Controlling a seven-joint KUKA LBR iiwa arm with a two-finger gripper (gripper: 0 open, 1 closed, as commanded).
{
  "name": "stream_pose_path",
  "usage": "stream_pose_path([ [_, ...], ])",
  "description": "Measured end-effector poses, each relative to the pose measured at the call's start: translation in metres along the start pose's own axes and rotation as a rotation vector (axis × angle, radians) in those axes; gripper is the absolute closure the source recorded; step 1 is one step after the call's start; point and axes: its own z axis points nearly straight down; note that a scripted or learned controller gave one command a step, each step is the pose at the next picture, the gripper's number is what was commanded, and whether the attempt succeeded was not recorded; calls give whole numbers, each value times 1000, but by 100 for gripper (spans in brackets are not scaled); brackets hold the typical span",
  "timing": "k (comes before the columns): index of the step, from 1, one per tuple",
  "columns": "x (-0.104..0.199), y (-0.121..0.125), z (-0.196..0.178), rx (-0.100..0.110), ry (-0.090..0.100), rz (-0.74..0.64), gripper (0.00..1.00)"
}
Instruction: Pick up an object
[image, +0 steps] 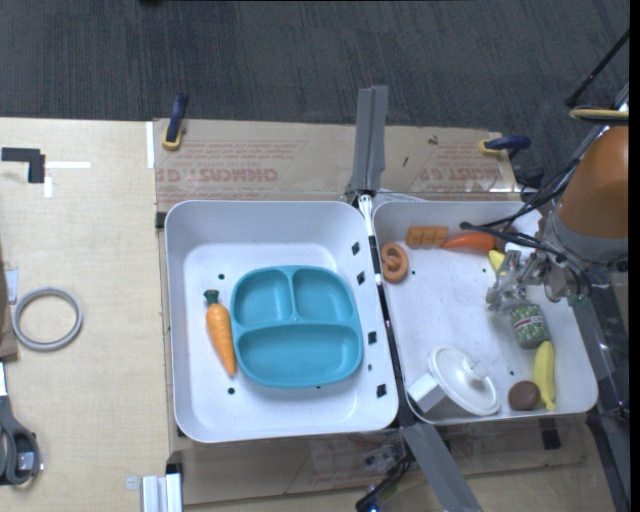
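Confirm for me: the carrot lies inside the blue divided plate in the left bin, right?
Not quite. The camera view shows the carrot in the left bin, but on the bin floor beside the blue divided plate, touching its left edge, not inside it.

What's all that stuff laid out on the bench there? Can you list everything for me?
bins: 2, white, side by side on the bench
divided plate: 1, blue, in the left bin
carrot: 1, orange with a green top, left bin, beside the plate
ring: 1, orange-brown, right bin, far left corner
long orange piece: 1, right bin, far side
lidded pot: 1, white, right bin, near side
banana: 1, yellow, right bin, right side
brown ball: 1, beside the banana
green object: 1, under the gripper
tape roll: 1, grey, on the bench at left
clamps: 2, blue and yellow, far edge
gripper: 1, grey metal, over the right bin
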Motion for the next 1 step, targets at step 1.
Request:
stream_pose_path([
  [1,0,0,0,0,0,0,0],
])
